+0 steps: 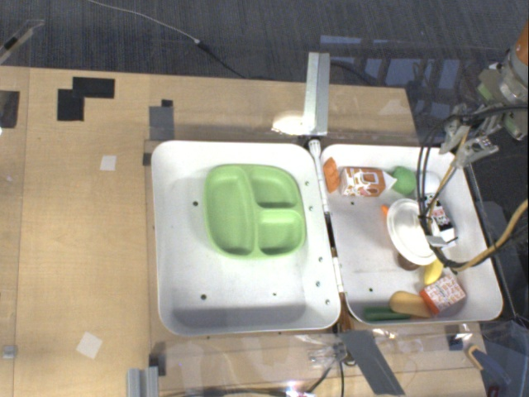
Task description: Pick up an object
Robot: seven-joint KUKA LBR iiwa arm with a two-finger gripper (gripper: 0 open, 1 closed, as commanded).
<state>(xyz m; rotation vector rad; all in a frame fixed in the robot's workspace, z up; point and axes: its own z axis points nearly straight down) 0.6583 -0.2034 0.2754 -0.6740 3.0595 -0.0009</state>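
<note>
arm [508, 81] hangs above the right bin's [364, 246] far right corner; fingers' state unclear.

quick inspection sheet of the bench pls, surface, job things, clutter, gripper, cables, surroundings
surface: wooden bench bearing a left bin and a right bin.
job's things: right bin holds a carton, white bowl, green item, small box.
clutter: green divided tray in left bin.
grippers: gripper above right bin's far right corner; finger state unclear.
cables: black and yellow cables over right bin.
surroundings: dark floor.
</note>
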